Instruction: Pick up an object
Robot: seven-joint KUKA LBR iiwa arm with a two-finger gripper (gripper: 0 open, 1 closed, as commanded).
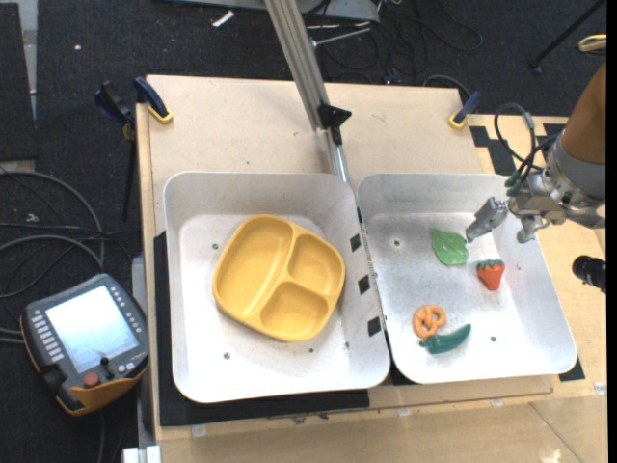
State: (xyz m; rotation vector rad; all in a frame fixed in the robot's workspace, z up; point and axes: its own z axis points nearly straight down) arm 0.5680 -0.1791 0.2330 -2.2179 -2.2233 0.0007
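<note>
Tool hangs with fingers spread and nothing between them, just beside the green leaf, strawberry near.

No text, label, brand, number or sign can be read anywhere in the camera view. The handheld control pendant lying left of the worktop has a lit screen and rows of buttons, but whatever is printed or displayed on them is too small and washed out to make out.
</note>
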